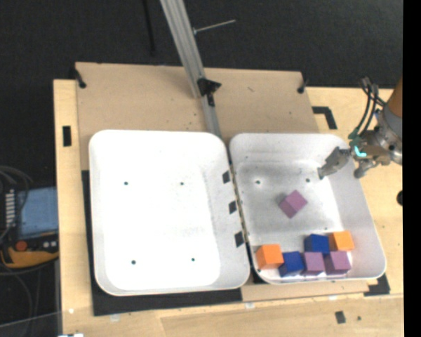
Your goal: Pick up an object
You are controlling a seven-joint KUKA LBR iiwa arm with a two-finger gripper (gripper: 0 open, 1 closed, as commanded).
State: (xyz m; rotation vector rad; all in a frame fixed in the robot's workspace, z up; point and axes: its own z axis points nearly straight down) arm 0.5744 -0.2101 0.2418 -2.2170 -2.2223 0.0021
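at the far left edge of the frame a blue box [36, 213] sits among dark cables, off the bench. moving right, the left bin [105, 209] takes up the left half of the wooden bench [67, 118], its white floor marked by a few small dark dots. from the top centre a grey metal post [184, 44] slants down and ends near the seam between the two bins.

the right bin [266, 153] lies touching the left one along that seam. near its middle a purple cube [292, 203] sits alone, turned at an angle, well apart from the others. along the bin's lower edge, from left to right: an orange cube [269, 255], a blue cube [292, 263] just beside it, a purple cube [313, 262], a second blue cube [316, 243] behind that, another purple cube [337, 261], and a small orange cube [342, 241] at the right end, all packed close together.

at the right edge of the frame, in the upper right part of the right bin, the gripper [345, 160] reaches in, with one grey finger pointing down-left toward the bin floor. nothing is seen between its fingers, and whether they are spread or pressed together cannot be told from this angle. it is above and to the right of the lone purple cube, apart from it.
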